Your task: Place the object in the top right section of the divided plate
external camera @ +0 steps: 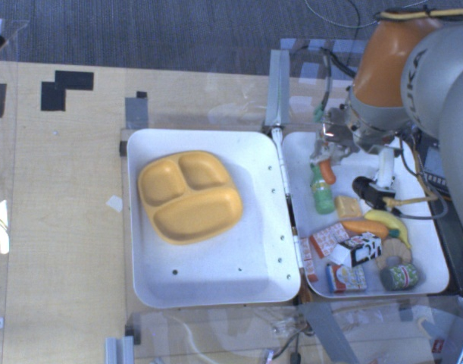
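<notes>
Closest to you, down at the 6 o'clock edge of the right bin [299, 158], you've got a green-labelled can [400, 277] and a small red-and-white carton [346, 278] near each other. Just up from those sits a black-and-white carton [362, 249], with a red-and-white box [327, 239] at its 9 o'clock. Keep going up and there's an orange carrot-looking piece [364, 227] with a banana [388, 223] right against it at 2 o'clock. Above those come a pale yellow block [348, 206] and a green bottle [322, 196] near the bin's left wall.

Your gripper [324, 149] hangs over the right bin at roughly 11 o'clock from the bin's middle, just above the bottle. Right below it there's a small orange-red piece [327, 173], up against the bottle's top. It might be pinched, or it might just be lying there. That spot's too cluttered to say, so you can't tell from this whether the gripper is open or closed, and I won't call it a grasp.

Your yellow divided plate [189, 196] is in the left bin [216, 271], toward that bin's 10 o'clock, well apart from all the clutter. It has two small compartments along its far side and one big one on the near side. The top right section [204, 171] is the small one at about 1 o'clock on the plate. So if the orange-red piece is your object, it's in the right bin, across the dividing wall from the plate.
</notes>
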You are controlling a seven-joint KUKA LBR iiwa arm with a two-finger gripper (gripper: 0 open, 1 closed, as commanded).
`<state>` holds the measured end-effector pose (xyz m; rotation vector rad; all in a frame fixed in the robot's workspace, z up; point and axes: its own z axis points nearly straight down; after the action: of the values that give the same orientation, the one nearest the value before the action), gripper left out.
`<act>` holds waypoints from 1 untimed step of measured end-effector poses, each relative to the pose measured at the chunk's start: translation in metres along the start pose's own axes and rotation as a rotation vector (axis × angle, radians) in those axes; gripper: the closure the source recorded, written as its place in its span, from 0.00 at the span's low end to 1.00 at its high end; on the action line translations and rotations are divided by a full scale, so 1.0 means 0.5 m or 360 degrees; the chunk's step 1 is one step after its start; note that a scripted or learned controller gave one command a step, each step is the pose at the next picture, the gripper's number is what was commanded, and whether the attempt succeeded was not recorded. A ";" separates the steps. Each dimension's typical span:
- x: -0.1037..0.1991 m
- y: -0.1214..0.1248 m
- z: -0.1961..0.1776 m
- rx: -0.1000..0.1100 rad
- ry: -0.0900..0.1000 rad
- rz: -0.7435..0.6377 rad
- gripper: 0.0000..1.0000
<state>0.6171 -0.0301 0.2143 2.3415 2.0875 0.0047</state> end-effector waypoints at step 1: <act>0.101 0.080 -0.067 -0.0004 0.0002 -0.0168 1.00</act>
<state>0.6627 0.0154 0.2480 2.2270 2.2071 0.0085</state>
